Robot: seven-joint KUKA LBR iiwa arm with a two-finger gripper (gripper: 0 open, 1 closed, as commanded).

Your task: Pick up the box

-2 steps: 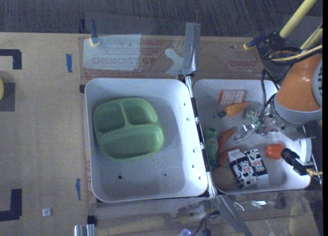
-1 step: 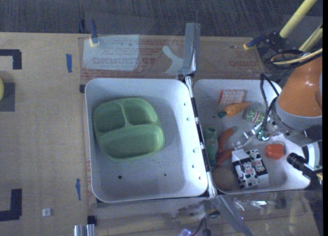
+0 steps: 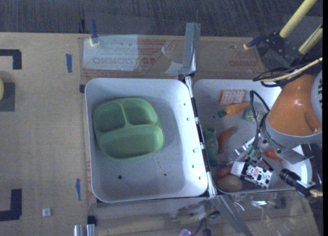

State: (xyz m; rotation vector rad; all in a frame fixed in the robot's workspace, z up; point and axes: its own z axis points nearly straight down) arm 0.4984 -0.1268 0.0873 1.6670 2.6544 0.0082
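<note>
Box (image 3: 232, 97) lies flat at upper left of right bin (image 3: 205, 92), touching nothing. Tool (image 3: 254, 164) sits low in lower-right clutter, well apart from it; grip state unreadable. Risk: snagging carrot (image 3: 237, 109) or potato (image 3: 229, 183) instead, or scraping the flat box.

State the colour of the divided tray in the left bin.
Green tray; camera view shows it best.

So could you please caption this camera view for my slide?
Arm over the right bin of clutter; green tray in the left bin.
</note>
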